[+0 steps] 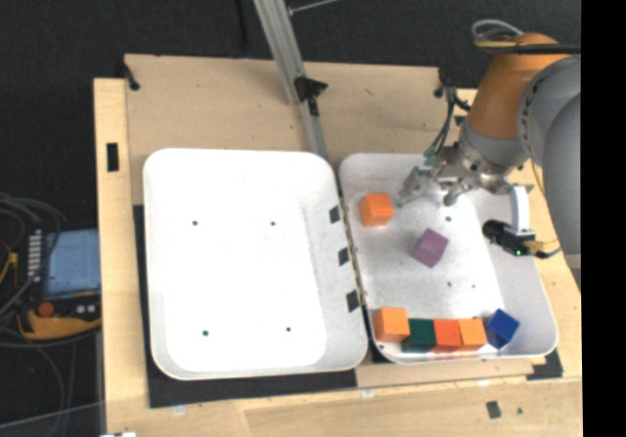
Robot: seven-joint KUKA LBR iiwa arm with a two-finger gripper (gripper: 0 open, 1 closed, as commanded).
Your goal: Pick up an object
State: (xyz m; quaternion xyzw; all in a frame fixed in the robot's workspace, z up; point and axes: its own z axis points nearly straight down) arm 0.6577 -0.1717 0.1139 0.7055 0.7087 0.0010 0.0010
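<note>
Two loose blocks in right bin (518,274): orange cube (376,209), purple cube (428,247) | likely light, rigid, flat-sided; grip opposite faces | gripper (432,186) beside orange cube, fingers seemingly spread, pinching nothing | row of blocks (445,330) crowds near wall

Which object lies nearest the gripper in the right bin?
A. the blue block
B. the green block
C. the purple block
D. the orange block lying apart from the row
D: the lone orange block lies just left of the gripper in the right bin, while the purple block sits lower down and the blue block and green block lie in the row along the bin's near edge.
</note>
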